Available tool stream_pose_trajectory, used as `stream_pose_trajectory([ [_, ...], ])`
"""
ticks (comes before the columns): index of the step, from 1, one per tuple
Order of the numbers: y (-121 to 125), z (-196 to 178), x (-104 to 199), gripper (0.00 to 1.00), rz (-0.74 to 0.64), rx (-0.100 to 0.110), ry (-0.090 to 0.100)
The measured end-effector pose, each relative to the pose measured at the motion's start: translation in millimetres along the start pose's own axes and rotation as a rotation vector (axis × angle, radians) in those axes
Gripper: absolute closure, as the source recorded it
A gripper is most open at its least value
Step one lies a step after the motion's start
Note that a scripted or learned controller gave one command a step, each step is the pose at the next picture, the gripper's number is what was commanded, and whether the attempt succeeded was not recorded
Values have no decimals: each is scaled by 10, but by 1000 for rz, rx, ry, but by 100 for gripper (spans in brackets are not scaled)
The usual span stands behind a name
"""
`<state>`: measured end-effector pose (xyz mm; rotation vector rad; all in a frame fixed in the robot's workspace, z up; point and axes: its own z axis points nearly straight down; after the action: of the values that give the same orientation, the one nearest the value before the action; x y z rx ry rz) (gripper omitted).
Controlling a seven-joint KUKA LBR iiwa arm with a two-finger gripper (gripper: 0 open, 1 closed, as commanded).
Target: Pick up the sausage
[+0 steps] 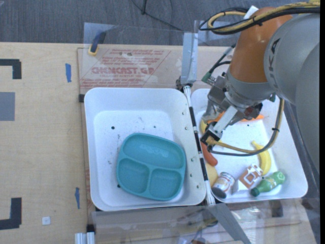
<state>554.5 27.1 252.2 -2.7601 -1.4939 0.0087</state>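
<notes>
Sausage point(210, 157), reddish and short, lies in the bin on the view's right point(298, 186), close against that bin's left wall and roughly halfway along it. The arm point(264, 50), grey with its orange band, reaches in from the right and slants down over the same bin, its dark tip hanging just above and beside the sausage's upper end. Whether the jaws are released or clenched cannot be told from this angle, and nothing is seen held in them. A yellow cable point(237, 149) loops from the wrist across the bin floor.

Other things share this bin: a banana point(264, 159) near the right side, a small orange-and-white box point(251, 176) just below it, a green bottle point(268, 183) lying at the lower right corner, and a metal can point(222, 184) tipped on its side near the lower left. A yellowish item point(209, 173) sits against the left wall below the sausage, too hidden to name.

The neighbouring bin point(92, 101) holds a teal divided plate point(151, 165). Both bins rest on the pale wooden bench point(40, 136).
</notes>
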Motion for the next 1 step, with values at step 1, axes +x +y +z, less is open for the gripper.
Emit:
stream_pose_trajectory([
  [1, 63, -600, -28, 100, -222, -6, 1],
])
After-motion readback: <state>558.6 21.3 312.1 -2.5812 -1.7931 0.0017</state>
